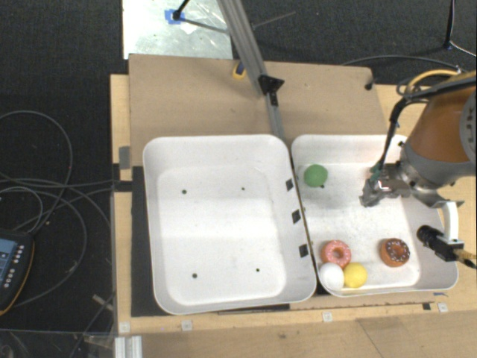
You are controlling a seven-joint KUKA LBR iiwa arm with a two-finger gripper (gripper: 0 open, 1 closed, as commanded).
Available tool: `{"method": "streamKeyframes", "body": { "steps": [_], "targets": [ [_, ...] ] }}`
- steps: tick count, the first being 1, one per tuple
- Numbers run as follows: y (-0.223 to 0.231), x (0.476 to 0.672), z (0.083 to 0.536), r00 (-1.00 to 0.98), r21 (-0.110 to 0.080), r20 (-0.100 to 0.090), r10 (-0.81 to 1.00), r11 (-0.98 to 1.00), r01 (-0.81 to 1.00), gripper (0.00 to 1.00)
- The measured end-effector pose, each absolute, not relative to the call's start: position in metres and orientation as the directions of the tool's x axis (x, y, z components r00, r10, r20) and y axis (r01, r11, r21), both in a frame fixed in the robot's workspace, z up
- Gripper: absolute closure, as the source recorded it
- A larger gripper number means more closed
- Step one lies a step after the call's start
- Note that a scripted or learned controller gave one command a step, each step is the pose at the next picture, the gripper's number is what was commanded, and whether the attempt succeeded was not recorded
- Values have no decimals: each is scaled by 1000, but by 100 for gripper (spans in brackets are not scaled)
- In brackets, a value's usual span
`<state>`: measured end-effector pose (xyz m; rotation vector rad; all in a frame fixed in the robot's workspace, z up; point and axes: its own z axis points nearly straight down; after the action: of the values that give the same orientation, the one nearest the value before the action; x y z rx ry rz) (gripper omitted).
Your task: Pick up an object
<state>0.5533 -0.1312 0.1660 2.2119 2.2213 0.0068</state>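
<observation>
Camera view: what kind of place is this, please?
Probably a robotics lab bench for grasping trials: a robot arm reaches over two white bins, toy doughnuts and balls lie inside, and cables trail across the dark carpet.

You get bright, even overhead light; the white bins (223, 222) glare almost to blank, with soft shadows along their inner walls. A lit floor patch (175, 17) shines at upper left. Focus is slightly soft throughout.

A robotics lab: plywood bench (186, 95) on dark carpet (52, 51), loose cables (37, 200), a teach pendant (11, 267).
</observation>
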Motion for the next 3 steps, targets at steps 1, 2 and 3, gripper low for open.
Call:
{"method": "streamKeyframes", "body": {
  "steps": [1,2,3],
  "targets": [
    [-132,555,220,-5,8,-2,1000,5,1000,100],
    [-78,581,228,-11,5,0,1000,11,1000,100],
    [-28,605,236,-11,5,2,1000,11,1000,100]
  ]
}}
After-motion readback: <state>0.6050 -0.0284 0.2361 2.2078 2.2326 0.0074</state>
